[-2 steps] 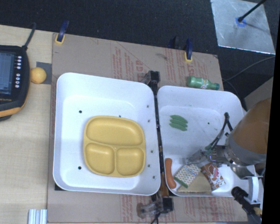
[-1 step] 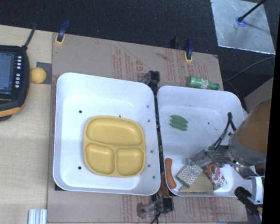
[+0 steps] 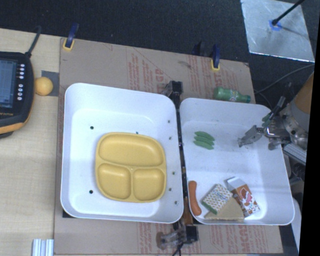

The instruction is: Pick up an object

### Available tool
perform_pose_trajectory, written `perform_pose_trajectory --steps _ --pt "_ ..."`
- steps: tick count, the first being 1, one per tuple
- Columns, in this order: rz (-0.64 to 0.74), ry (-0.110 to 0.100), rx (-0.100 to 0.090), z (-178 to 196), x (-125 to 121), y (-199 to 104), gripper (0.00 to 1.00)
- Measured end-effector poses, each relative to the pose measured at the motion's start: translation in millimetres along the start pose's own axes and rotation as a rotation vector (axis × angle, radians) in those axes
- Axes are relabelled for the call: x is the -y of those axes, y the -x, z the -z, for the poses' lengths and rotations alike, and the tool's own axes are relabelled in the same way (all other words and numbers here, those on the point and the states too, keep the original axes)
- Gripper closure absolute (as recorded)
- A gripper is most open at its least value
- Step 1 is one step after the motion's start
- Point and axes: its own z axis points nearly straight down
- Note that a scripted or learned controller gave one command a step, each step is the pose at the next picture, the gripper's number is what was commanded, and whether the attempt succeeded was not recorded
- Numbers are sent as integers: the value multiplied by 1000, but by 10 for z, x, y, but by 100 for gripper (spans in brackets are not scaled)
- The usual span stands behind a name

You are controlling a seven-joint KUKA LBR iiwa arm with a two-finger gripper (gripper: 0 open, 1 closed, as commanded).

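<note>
- Where the arm reaches in from the right of the view, the claw (image 3: 247, 138) is seen low over the right bin (image 3: 274, 162), near that bin's far right part; nothing is seen between its fingers, and whether they are spread or closed cannot be told.
- A green pea pod (image 3: 204, 139) is found on the right bin's floor, to the left of the claw and well apart from it, at about the same depth.
- Along the right bin's near edge, well apart from the claw, an orange carrot-like piece (image 3: 193, 198) is laid by the left wall, with a patterned packet (image 3: 217, 197), a tan wedge (image 3: 228, 212) and a small red and white carton (image 3: 244, 198) clustered just to its right, touching one another.
- A yellow divided plate (image 3: 130, 166) is held in the left bin (image 3: 83, 112), on the far side of the right bin's left wall from the claw.
- Beyond the right bin's far rim, a green bottle (image 3: 232, 95) is laid on the surface.
</note>
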Motion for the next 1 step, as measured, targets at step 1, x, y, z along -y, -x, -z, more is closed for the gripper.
perform_pose_trajectory --steps 1 --pt "2 -5 -2 -650 633 -231 0"
